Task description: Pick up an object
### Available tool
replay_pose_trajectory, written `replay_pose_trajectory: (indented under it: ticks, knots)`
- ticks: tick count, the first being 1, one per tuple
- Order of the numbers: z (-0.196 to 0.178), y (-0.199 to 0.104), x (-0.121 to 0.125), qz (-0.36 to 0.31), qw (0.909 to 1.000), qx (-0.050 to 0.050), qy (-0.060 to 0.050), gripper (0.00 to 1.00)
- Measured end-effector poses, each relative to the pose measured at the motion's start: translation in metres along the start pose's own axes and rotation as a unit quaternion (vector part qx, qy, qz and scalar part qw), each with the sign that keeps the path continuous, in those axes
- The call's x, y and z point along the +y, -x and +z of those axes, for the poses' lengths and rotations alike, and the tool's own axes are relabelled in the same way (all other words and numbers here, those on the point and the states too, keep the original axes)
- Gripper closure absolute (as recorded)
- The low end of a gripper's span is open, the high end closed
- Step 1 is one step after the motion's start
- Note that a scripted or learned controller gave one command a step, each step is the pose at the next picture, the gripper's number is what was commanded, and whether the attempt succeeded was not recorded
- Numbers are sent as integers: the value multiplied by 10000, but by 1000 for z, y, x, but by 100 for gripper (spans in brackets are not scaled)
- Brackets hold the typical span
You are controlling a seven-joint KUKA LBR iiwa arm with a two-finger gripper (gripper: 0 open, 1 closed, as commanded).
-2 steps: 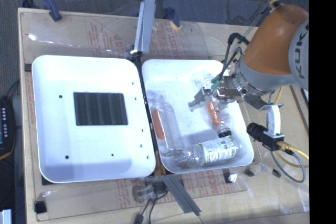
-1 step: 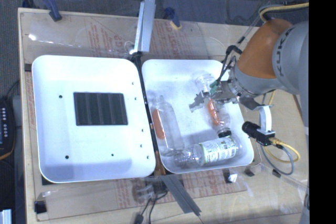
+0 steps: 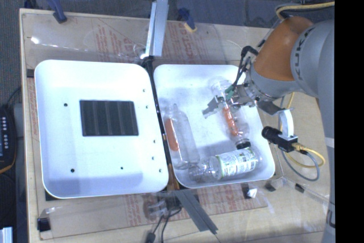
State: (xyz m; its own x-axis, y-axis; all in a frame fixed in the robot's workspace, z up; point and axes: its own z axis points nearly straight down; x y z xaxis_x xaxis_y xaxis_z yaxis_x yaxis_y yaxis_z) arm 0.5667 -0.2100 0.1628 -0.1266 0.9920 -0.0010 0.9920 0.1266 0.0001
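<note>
The gripper [image 3: 219, 105] hung low over the upper middle of the right bin [image 3: 170, 74], and whether its fingers stood wide or narrow could not be told. Three clear plastic bottles lay in that bin. One, with an orange band [image 3: 230, 119], lay just under the gripper, long axis running from upper left to lower right. A second orange-banded bottle [image 3: 173, 134] lay along the left wall, nearly upright in the view. The third, a bottle with a white label [image 3: 233, 164], lay across the bottom, cap toward the right. The left bin [image 3: 57, 79] held one dark ribbed rectangle [image 3: 108, 118].
</note>
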Motion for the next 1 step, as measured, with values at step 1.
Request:
replay_pose_trajectory:
  ticks: [1]
  knots:
    - [0, 0, 0, 3, 10000, -2, 1, 0]
